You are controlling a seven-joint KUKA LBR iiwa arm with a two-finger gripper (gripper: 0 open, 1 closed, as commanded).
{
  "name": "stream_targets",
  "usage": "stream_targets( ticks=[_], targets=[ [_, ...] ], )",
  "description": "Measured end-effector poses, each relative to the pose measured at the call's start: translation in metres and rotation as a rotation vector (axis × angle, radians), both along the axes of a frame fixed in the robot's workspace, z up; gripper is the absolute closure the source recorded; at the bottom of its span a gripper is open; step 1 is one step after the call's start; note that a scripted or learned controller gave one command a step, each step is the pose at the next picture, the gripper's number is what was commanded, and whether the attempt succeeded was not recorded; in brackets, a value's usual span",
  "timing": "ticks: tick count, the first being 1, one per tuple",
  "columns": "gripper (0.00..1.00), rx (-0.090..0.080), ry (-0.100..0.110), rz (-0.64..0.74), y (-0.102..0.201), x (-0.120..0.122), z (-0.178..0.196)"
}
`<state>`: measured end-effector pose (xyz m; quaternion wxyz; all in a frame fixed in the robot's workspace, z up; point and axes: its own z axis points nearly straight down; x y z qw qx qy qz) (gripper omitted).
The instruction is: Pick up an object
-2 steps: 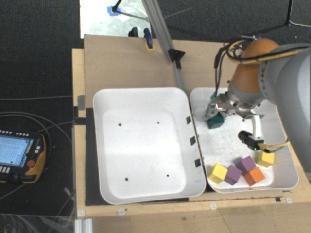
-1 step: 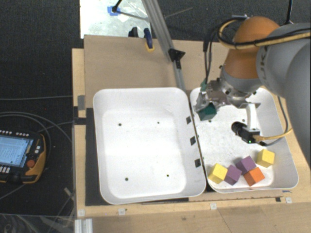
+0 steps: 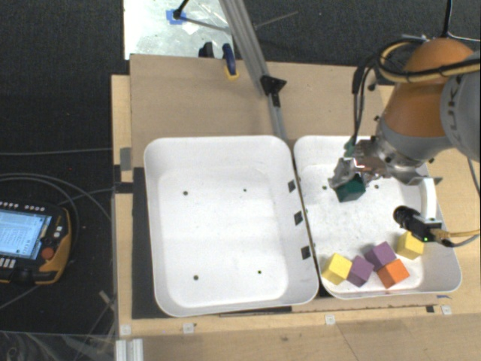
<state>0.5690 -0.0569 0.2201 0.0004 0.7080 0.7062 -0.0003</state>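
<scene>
1. Two shallow white plastic bins sit side by side on a brown cardboard-covered bench point(image 3: 316, 89); the left white bin point(image 3: 161, 224) lies toward 9 o'clock, the right white bin point(image 3: 319, 156) toward 3 o'clock, and their inner rims touch along a line marked by small black clips.
2. The left white bin shows a bare floor with a few small dark dots.
3. The right white bin holds all the loose pieces — a cluster along its 6 o'clock edge: a yellow cube point(image 3: 337, 267) at the 7 o'clock corner, a purple cube point(image 3: 360, 270) just beside it, a second purple cube point(image 3: 382, 253) touching an orange cube point(image 3: 393, 274), and a second yellow cube point(image 3: 410, 244) toward 4 o'clock.
4. A dark green block point(image 3: 349, 191) sits in the 12 o'clock half of the right bin, well apart from the cluster.
5. The two-finger gripper point(image 3: 346, 177) of the grey arm with its orange band point(image 3: 421, 89) reaches in from 3 o'clock — its fingers are closed around the dark green block, which shows between and just below them.
6. Whether the block rests on the bin floor or is lifted off it cannot be told.
7. A handheld control pendant with a lit screen point(image 3: 26, 235) lies on the dark floor at 9 o'clock, outside the bench.
</scene>
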Motion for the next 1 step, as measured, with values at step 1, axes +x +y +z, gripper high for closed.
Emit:
stream_targets(
  ticks=[1],
  targets=[
    [1.00,0.005,0.003,0.014,0.0798,0.0057,-0.0318]
  ],
)
